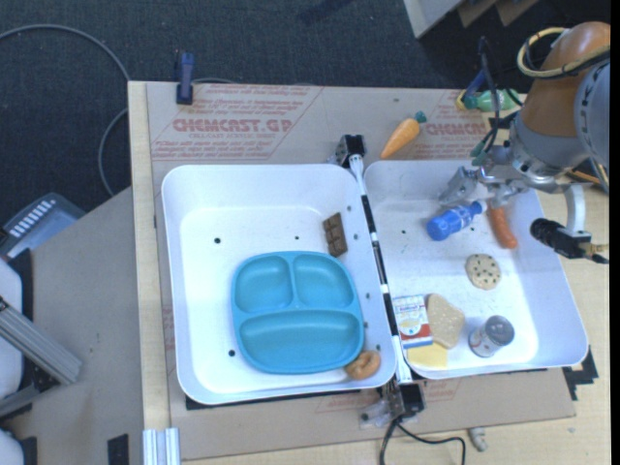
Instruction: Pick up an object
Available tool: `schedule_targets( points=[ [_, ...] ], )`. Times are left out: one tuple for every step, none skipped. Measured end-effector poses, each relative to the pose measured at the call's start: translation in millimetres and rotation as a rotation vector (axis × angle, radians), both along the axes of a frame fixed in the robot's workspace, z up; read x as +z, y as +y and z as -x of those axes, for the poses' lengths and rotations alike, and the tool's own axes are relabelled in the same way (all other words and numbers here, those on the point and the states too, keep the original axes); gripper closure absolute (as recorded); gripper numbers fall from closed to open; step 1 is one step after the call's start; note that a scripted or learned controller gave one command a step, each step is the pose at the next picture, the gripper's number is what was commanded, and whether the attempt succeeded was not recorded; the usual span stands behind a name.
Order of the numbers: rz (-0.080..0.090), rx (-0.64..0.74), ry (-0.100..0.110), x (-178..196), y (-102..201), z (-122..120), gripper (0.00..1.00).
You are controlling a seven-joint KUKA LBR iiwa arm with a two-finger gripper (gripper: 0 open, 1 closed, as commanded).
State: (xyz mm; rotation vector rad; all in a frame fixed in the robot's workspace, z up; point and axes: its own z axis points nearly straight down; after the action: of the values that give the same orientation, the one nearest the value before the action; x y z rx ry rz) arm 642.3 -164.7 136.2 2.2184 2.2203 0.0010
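Observation:
My gripper [481,190] hangs over the back of the right bin [552,298], its fingers spread open with nothing between them. A blue bottle [453,220] lies on its side just below and in front of the fingers, apart from them. An orange sausage-shaped toy [502,229] lies right of the bottle. Further forward are a cookie [482,271], a small milk carton [413,320], a bread slice [447,322] on a yellow cheese piece [427,356], and a silver can [492,335].
The left bin [194,211] holds a blue divided plate [296,311], a brown chocolate piece [335,233] and a pastry [364,363] at its front right corner. A toy carrot [402,136] lies on the cardboard behind the bins. Cables hang near the arm [567,85].

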Motion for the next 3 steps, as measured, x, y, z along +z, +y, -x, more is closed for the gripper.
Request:
schedule_targets(
  points=[
    [-0.002, 0.000, 0.004, -52, 49, 10, 0.00],
    [-0.001, 0.000, 0.002, -51, 40, -11, 0.00],
    [0.000, -0.001, 0.003, -42, 40, -11, 1.00]
  ],
)
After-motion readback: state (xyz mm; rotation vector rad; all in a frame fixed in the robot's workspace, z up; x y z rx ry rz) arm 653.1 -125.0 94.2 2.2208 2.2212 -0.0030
